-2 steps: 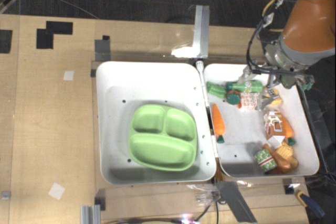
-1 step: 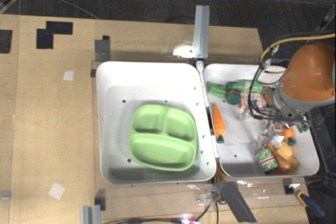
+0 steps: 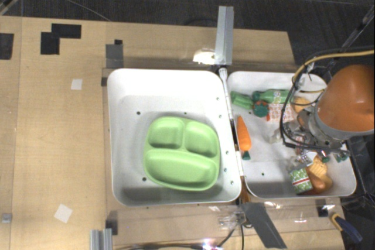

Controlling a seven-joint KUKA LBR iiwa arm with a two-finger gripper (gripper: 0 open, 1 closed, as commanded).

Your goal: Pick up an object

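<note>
The task names no one thing to pick, so any toy in the right bin [image 3: 258,184] could be it. A small can [image 3: 300,179] with a green and white label lies near the front right corner of that bin. Just beside it, touching or nearly so, is a tan and brown toy [image 3: 320,175]; I cannot tell what it is. An orange carrot [image 3: 243,135] with a green tip lies along the left wall of the same bin, well apart from the can. A green bottle [image 3: 265,98] lies on its side near the back of the bin, with a red bit next to it.

The arm [image 3: 347,99] comes in from the right and hangs over the right side of this bin. Its big orange band hides much of what is below. Black wires loop around the wrist. The gripper [image 3: 304,152] sits low, just above the can and the tan toy. I cannot tell how it stands, because the arm and wires cover it, and I cannot tell if it touches any toy.

The left bin [image 3: 123,126] holds a green tray [image 3: 181,152] with three parts. The tray lies flat near the middle.

Both bins rest side by side on a wooden surface [image 3: 53,143]. A grey post [image 3: 224,35] stands behind the spot where the bins meet.
</note>
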